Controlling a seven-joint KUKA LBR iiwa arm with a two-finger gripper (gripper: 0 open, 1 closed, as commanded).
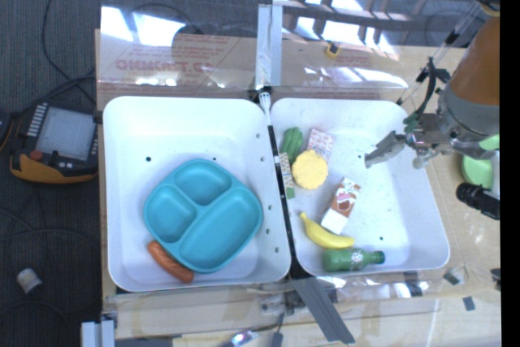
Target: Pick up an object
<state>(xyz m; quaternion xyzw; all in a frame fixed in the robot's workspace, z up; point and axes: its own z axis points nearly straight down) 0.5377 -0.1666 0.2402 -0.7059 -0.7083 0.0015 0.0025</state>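
My gripper (399, 154) hangs over the right side of the right bin (406, 215), open, with nothing between its fingers. One grey finger (379, 153) points left towards the middle of the bin. To its left lie a yellow round object (309, 171), a green vegetable (291, 142) and a small pink-and-white packet (319, 144). A white carton with a red print (341, 207), a banana (325, 234) and a green bottle (351, 259) lie nearer the front. None of them touches the gripper.
The left bin (138, 134) holds a blue divided plate (203, 213) and an orange sausage-shaped object (171, 260) at its front edge. A clear panel (341, 53) stands behind the bins. A green object (478, 166) sits on the bench right of the arm.
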